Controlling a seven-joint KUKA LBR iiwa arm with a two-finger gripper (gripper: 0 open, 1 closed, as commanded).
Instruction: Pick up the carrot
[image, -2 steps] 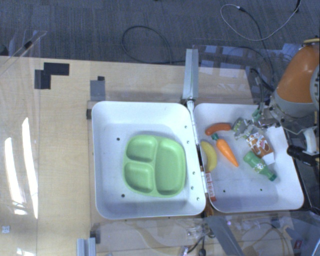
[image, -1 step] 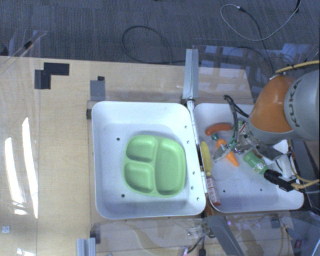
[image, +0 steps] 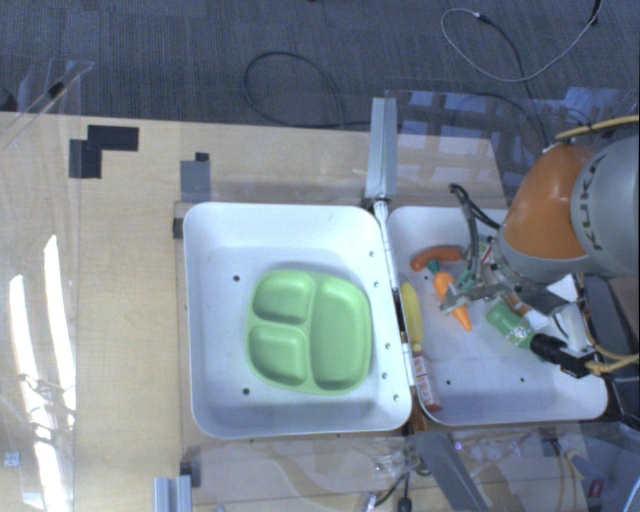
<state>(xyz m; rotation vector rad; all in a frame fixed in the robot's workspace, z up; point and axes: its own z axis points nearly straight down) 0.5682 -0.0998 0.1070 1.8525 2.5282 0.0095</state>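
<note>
Bench with two shallow white bins side by side. Left bin (image: 210, 300): held one green sectioned plate (image: 309, 330), three compartments, lying near the middle of the bin floor.

Right bin (image: 500, 395): held the carrot (image: 450, 298), orange, lying at a slant in the upper middle of the bin; a red-orange sausage-shaped item (image: 437, 257) just above it; a yellow banana-like item (image: 411, 312) along the left wall; a small packet (image: 421, 378) below that, by the same wall; a green bottle-like item (image: 508, 323) to the right of the carrot.

Arm: grey with orange band, entered from the right and hung over the right bin. Gripper (image: 470, 287) was low, directly over or beside the carrot's upper end; whether its fingers were apart or together could not be told, nor whether they touched the carrot
</note>
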